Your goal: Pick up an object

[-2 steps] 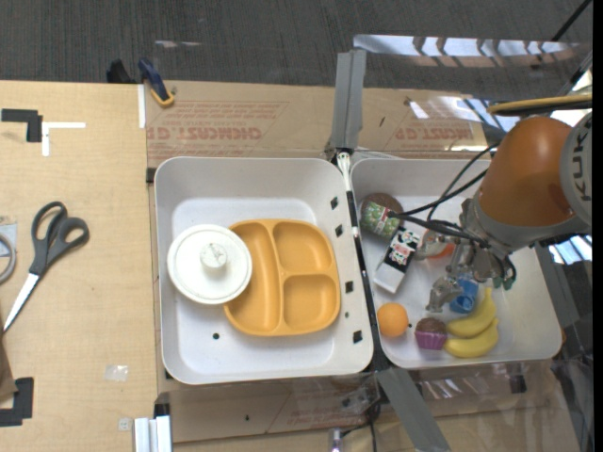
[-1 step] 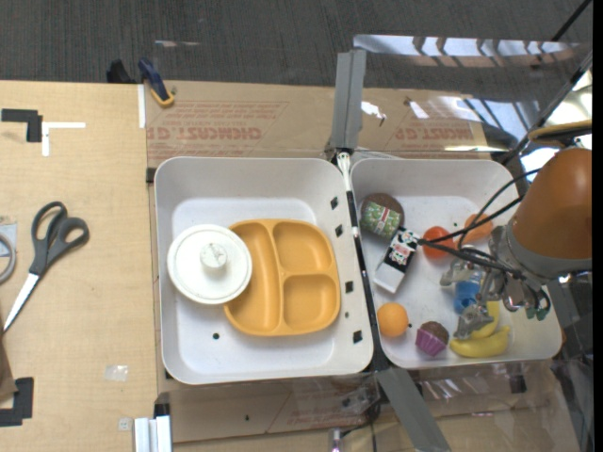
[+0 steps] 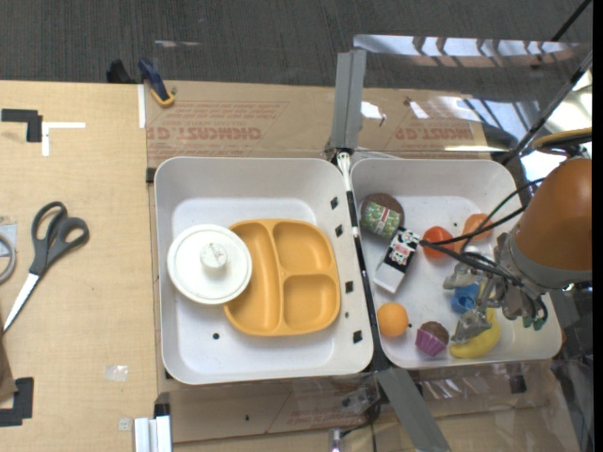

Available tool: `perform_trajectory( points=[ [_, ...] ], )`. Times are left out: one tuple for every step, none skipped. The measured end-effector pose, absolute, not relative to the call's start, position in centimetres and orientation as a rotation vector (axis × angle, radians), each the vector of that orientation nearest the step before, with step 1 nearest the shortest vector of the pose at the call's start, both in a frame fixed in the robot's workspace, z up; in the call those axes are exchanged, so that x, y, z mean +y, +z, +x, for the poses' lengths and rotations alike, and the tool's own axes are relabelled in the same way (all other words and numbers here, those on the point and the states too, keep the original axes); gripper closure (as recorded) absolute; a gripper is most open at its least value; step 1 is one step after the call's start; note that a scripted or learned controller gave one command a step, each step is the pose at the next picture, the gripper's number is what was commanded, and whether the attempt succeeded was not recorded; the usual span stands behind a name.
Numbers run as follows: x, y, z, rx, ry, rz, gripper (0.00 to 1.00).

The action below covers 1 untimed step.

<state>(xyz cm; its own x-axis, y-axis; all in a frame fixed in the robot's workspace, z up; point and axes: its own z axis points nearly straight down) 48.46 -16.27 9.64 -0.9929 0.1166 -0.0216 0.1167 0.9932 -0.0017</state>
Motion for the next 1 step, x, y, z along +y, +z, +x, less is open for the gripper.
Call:
perform_trajectory(
  points=[
    [-16.22,10.53,48.49,3.118,-0.005,0.176,1.0]
  ],
)
